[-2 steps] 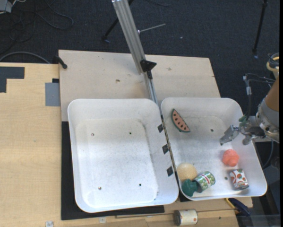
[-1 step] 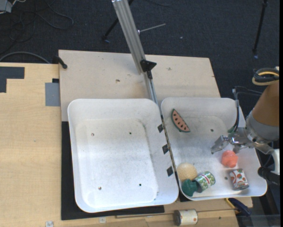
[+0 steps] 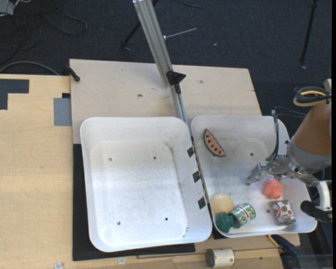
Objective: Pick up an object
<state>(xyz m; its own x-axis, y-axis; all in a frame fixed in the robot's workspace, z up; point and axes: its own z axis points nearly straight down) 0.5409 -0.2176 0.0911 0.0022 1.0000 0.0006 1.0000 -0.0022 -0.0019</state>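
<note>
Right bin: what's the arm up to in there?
The arm's gripper is down in the right bin, near its right side, just beside a red-orange ball. Nothing shows between its fingers, so no pick yet. Around it lie a watermelon slice toward the back, and along the front a tan ball, a green toy, a striped can and a small red-and-white can. The left bin sits alongside.

No readable text anywhere.

Printed wrappers on two small cans in the right bin (image 3: pixel 257 129), one green-banded (image 3: pixel 243 213) and one red-patterned (image 3: pixel 283 212), but too small and blurred to make out any letters, brand or number. No markings legible on the left bin (image 3: pixel 135 129) or the bench (image 3: pixel 27 150).
</note>
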